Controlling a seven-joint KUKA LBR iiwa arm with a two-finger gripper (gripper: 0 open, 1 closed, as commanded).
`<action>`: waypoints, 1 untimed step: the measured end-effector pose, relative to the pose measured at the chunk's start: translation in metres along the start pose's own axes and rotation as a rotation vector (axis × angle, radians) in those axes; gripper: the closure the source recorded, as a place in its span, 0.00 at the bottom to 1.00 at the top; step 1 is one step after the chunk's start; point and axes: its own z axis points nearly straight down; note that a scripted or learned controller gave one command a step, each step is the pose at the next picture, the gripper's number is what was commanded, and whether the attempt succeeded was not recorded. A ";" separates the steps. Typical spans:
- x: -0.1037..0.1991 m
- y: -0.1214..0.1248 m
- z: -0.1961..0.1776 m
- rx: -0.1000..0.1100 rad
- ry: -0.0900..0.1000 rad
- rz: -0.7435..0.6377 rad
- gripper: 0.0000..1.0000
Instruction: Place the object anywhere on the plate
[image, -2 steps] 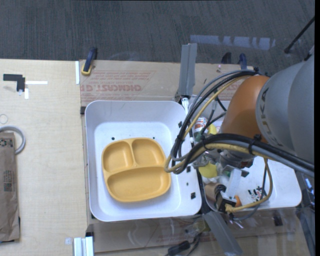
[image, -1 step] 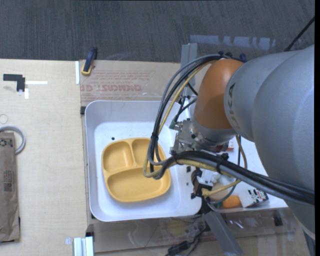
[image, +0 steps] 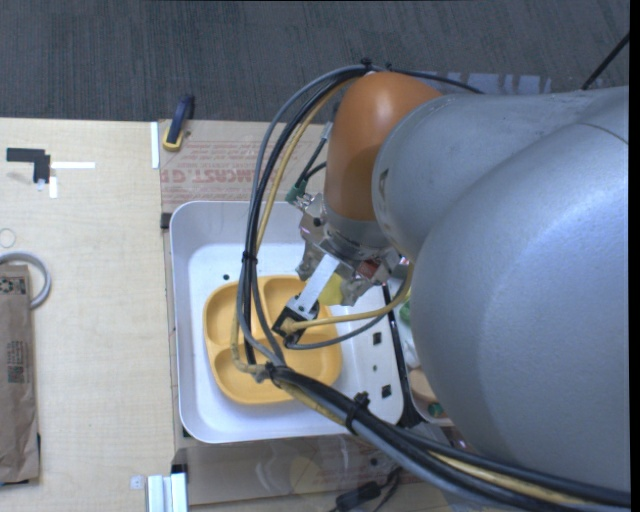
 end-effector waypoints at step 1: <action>-0.015 0.059 0.070 0.002 0.000 0.320 1.00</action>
